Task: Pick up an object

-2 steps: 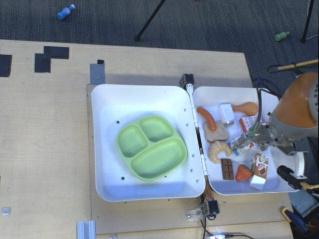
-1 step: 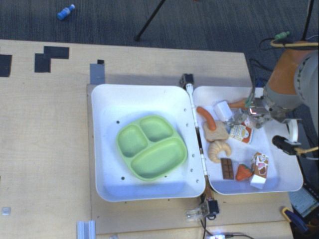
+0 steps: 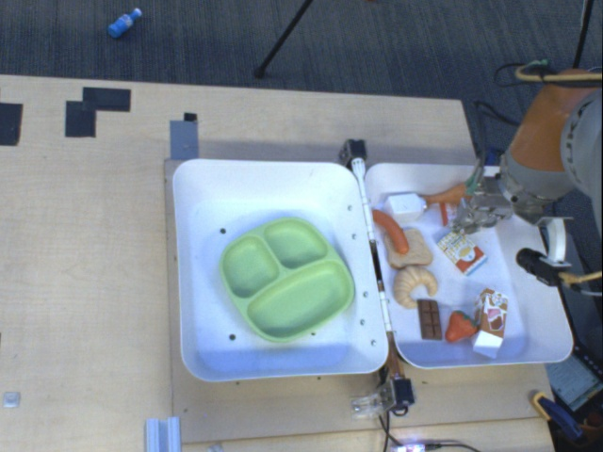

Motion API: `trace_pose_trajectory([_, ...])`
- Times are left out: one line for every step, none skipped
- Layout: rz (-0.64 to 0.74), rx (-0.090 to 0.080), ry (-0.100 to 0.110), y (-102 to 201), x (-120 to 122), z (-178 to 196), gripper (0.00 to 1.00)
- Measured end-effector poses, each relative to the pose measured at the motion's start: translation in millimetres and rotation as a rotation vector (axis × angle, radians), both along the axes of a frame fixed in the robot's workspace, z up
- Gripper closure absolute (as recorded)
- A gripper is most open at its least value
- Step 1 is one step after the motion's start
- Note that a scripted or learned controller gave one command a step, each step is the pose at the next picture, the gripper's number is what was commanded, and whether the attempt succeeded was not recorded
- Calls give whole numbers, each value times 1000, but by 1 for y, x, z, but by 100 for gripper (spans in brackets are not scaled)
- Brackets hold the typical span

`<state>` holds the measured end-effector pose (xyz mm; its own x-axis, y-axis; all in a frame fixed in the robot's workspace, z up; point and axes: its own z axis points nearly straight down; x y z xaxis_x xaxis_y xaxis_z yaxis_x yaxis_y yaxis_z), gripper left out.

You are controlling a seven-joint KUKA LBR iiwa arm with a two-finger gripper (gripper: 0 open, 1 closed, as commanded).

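Note:
The right bin [image 3: 558, 339] holds several toy foods. Among them are a white block [image 3: 405, 203], an orange carrot [image 3: 441, 197], a red sausage [image 3: 391, 232], a croissant [image 3: 413, 283], a chocolate bar [image 3: 430, 319], a strawberry [image 3: 460, 327] and a small carton [image 3: 491, 319]. My gripper [image 3: 469, 215] hangs low over the bin's upper middle. It is just right of the carrot's tip and just above a small printed packet [image 3: 462, 251]. I see nothing held in it.
The left bin [image 3: 188, 252] bears a green divided plate [image 3: 287, 276]. A black clamp and rail [image 3: 356, 153] run between the two bins. The arm's grey body with its orange band [image 3: 546, 130] overhangs the right bin's far right corner.

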<state>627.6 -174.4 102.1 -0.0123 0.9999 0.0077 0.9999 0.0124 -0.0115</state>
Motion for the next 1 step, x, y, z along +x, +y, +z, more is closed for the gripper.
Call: trace_pose_trajectory([-6, -7, -18, 75, 43, 79, 100])
